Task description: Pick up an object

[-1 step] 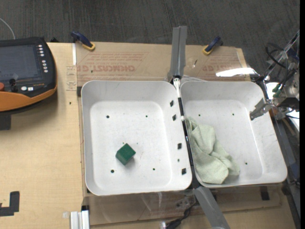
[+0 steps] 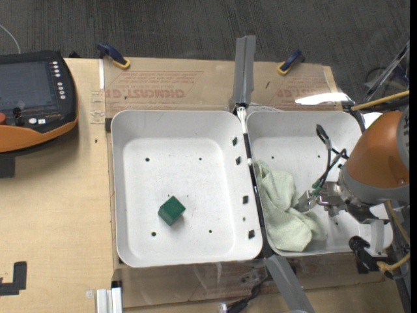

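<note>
Toward the front of the left bin, a little left of its middle, you are looking at a small green block lying alone on the white floor, well apart from every wall. Across the divider, a pale crumpled cloth is sitting in the right bin, bunched against the left wall and spilling down toward the front edge. Your gripper is hanging low over that right bin, just beside the cloth's right side and possibly touching it; you cannot tell from this slant how its tips are standing or whether anything is caught there. Behind it the grey arm with its orange band is reaching in from the right. Both bins are resting on a cardboard sheet, clamped at its back edge, and a control pendant is lying at the bench's back left corner.
</note>
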You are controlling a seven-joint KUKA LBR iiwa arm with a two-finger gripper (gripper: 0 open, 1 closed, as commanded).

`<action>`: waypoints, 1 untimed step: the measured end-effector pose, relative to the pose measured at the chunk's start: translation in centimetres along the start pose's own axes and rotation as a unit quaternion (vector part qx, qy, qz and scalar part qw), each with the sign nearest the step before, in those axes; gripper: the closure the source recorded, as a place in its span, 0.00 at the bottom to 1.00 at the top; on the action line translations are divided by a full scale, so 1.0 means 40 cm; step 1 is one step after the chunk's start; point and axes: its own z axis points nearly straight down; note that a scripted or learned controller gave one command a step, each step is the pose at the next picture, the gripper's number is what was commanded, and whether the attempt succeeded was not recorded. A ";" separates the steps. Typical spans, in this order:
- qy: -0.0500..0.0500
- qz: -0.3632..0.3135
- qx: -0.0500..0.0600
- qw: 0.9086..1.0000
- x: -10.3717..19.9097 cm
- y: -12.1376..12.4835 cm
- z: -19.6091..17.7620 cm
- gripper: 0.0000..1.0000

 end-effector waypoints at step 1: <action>-0.001 -0.027 0.000 1.000 0.193 -0.015 -0.250 0.00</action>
